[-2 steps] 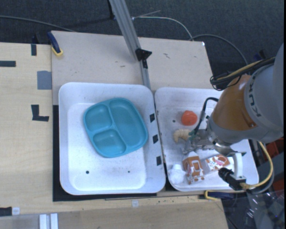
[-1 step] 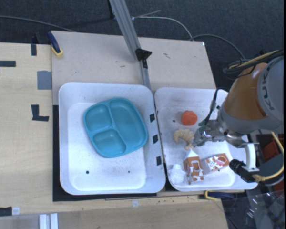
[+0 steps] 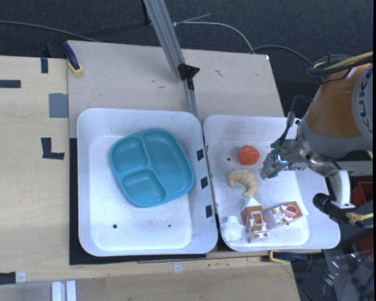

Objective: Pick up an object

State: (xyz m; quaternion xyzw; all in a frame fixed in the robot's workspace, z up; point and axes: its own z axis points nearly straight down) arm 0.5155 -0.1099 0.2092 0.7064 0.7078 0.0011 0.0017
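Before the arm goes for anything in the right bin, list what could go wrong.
1. The tomato is round and may roll away from the gripper poised beside it.
2. The croissant lies close below the tomato, so a descent could nudge both.
3. The two cartons lie touching near the bin's front wall, so one grasp may catch both.

1. Reaches in from the right edge of the view, the bulky grey and orange arm (image 3: 338, 115) filling the upper right corner.
2. Shows an orange band above a grey wrist section, sloping down and to the left.
3. Ends in a dark metallic hand (image 3: 272, 165), low and left of the wrist, pointing leftward and down.
4. Too small and dark at the tips to tell how the hand stands.
5. Carries nothing visible at the hand.
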